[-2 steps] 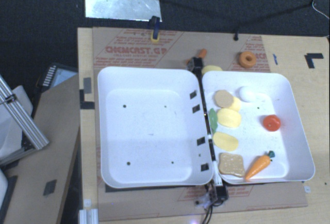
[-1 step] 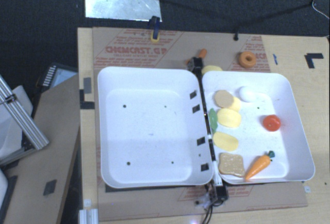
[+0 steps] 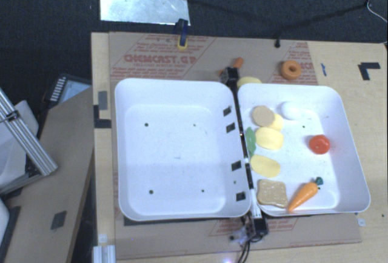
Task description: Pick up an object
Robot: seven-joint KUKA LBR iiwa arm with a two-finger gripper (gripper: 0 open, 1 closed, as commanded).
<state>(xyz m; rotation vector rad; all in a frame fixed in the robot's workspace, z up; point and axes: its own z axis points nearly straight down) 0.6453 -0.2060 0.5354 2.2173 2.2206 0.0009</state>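
Carrot (image 3: 302, 195) and probably tomato (image 3: 319, 144) in right bin (image 3: 354, 153)

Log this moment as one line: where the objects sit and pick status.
left bin: bare | right bin: tomato, carrot, toast slice, white egg | bench: donut outside bins | pick: not started
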